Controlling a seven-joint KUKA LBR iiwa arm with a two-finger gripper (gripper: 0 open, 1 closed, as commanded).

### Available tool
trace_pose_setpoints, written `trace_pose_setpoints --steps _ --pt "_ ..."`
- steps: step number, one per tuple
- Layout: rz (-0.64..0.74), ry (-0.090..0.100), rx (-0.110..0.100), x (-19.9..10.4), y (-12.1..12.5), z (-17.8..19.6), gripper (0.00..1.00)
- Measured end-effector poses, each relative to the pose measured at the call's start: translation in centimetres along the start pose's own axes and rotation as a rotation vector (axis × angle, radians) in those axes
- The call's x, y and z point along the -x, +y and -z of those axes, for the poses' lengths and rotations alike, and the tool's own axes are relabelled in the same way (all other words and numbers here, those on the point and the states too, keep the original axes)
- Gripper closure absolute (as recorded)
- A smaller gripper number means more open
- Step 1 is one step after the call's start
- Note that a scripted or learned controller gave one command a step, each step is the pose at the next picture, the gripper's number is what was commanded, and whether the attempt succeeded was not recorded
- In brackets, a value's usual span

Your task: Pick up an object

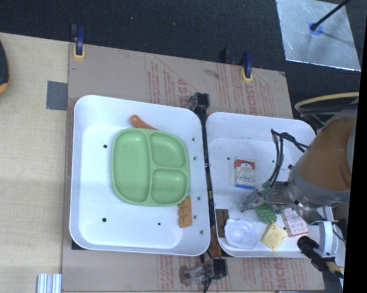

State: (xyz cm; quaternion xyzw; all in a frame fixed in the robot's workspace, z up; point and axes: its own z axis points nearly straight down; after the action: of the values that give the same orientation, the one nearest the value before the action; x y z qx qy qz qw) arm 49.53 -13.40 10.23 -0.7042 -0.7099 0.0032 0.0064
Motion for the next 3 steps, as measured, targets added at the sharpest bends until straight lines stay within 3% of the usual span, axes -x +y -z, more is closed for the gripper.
trace_pose_setpoints --steps 1,2,3 --pt "0.0 -0.005 0.008 0.3 0.2 1.6 1.0" --pt "-0.001 -0.005 0.008 0.3 0.2 1.6 0.0" --pt "0.003 -0.004 0.013 -3.8 4.2 0.0 0.0"
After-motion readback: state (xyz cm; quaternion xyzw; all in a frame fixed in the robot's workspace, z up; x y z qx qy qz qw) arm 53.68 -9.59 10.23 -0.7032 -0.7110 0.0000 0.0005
